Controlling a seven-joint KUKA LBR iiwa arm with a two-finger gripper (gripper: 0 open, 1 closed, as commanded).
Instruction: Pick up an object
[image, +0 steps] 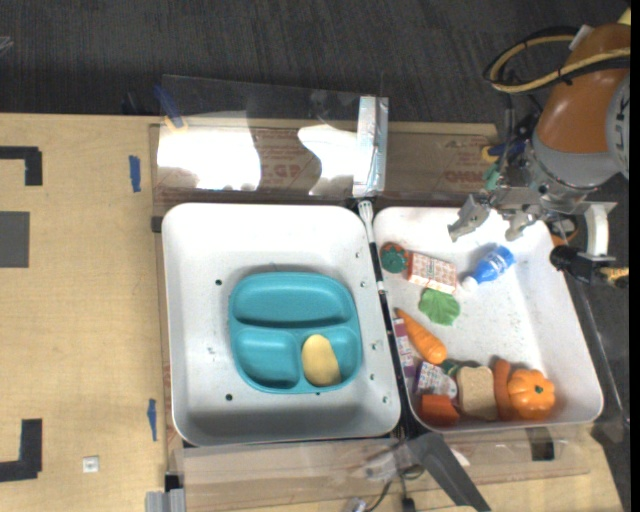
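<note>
My gripper (492, 224) hangs over the far part of the right bin (578, 350); its two grey fingers are spread apart, open, with nothing between them. Just below it lies a small blue bottle (490, 265) with a white cap. To the bottle's left sit a patterned carton (430, 270) and a green round lid (393, 259). A green leafy toy (440, 306) lies in mid-bin, with a carrot (426, 341) in front of it. Along the near wall rest an orange pumpkin (530, 392), a tan block (478, 391) and a red piece (438, 407).
The left bin (190, 300) holds a teal divided tray (285, 310) with a yellow, potato-like object (320, 360) in its near right compartment. A clear plastic sheet (270, 150) stands behind the bins. Cables (530, 55) loop above the arm.
</note>
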